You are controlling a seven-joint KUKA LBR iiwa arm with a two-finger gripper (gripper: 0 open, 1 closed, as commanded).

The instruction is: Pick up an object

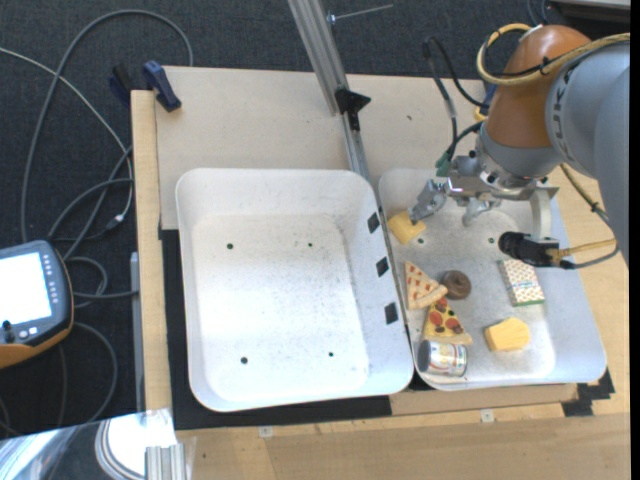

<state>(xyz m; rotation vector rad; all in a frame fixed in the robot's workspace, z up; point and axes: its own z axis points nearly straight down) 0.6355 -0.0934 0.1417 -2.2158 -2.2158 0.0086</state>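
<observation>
My gripper [449, 208] hangs over the far part of the right bin [580, 353], open, with nothing between its fingers. A small yellow wedge [404, 228] lies just left of and below its left finger [428, 205], by the bin's left wall. Nearer the front lie a pizza slice [422, 286], a brown round piece [456, 285], a second pizza slice [444, 321], a tin can [442, 358] on its side, a yellow block [508, 335] and a small patterned box [522, 282].
The left bin [200, 183] sits beside the right one, with a low wall between them. A metal pole [320, 43] slants down to the bins' far edge. A blue clamp [160, 83] grips the bench's far left corner.
</observation>
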